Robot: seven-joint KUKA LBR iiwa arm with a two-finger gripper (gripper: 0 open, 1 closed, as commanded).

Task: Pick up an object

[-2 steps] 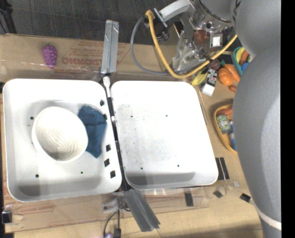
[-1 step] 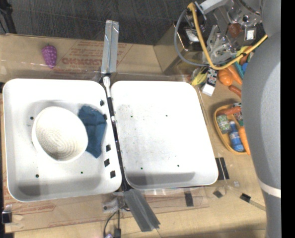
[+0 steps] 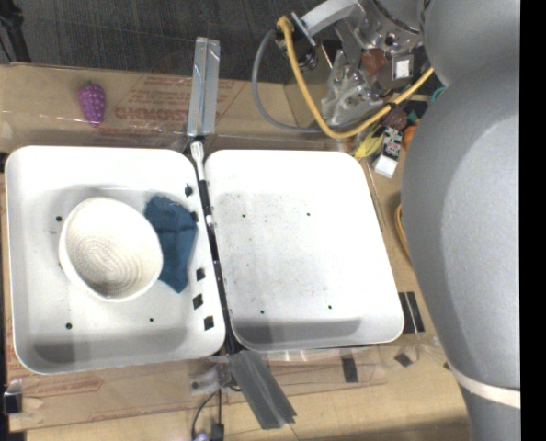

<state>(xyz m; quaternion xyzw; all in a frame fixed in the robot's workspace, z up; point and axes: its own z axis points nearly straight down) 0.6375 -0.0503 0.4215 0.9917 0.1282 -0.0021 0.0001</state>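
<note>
A small purple object (image 3: 92, 103) lies on the brown bench (image 3: 144, 99), up past the far-left corner of the left bin (image 3: 29, 338) and outside its rim. It looks like a knobbly bunch of grapes, though it is too small to be sure, and its long axis runs roughly toward and away from the bin's far edge.

Inside the left bin, a round white woven bowl or cap (image 3: 112, 247) sits left of centre, well clear of the near wall and nearer the left one. Touching its right side is a crumpled blue cloth (image 3: 173, 241), longer than wide, its long axis running from the bin's far side toward the near side and leaning slightly. The cloth's right edge lies just beside the divider where the two bins meet (little room there), while its near end has bare white floor past it.

The right bin (image 3: 374, 274) shows a wide bare floor with faint specks.

The gripper (image 3: 351, 85) hangs above the bench past the right bin's far-right corner, among yellow and grey cables (image 3: 301, 72). It is well apart from bowl and cloth, with the whole right bin between. Whether its fingers are apart or together I cannot tell. The grey arm (image 3: 466, 200) covers the right bin's right side.
</note>
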